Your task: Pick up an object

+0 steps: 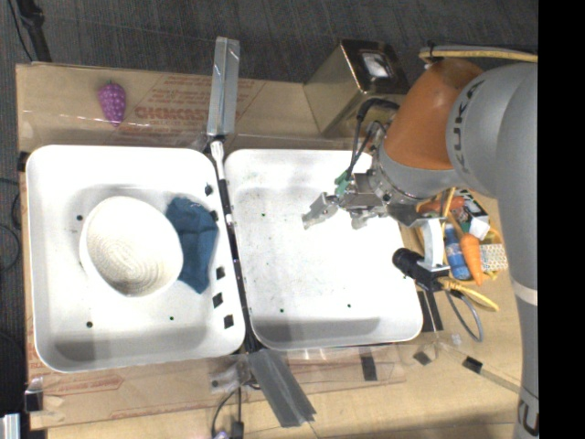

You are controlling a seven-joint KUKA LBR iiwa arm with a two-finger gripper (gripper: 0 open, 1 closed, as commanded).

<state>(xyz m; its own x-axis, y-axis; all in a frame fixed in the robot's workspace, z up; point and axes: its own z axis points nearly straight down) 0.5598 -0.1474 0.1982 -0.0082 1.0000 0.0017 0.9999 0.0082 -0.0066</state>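
Status: nothing is picked yet, as far as you can judge from the camera view. The gripper (320,210) sits over the right bin (302,318), upper-middle of the frame, and no object shows between its fingers. You cannot tell from this slant whether they are spread or closed; the tips read as a small grey cluster against the white floor.

Candidates for the pick lie in the left bin (55,337). A white woven dome (132,245), hat-like, sits centre-left of that bin. A blue cloth (194,240) lies crumpled just to its right, touching or tucked under the dome's edge, close to the divider between the bins. A small purple object (112,102) rests outside both bins on the cardboard at upper left.

Under the gripper you see bare bin floor with faint specks, nothing graspable that you can make out.

Arm pose: the grey arm (494,108) enters from the right edge, orange band at upper right, wrist angled down and toward frame left, gripper pointing toward the divider. Whether the tips touch the floor or hang above it is not clear.

What is left, in your judgement: the whole task. Reach, close on a thing, and lift. The dome and cloth are well apart from the gripper, across the divider.

Clutter of tools (462,254) lies beside the right bin's right rim.
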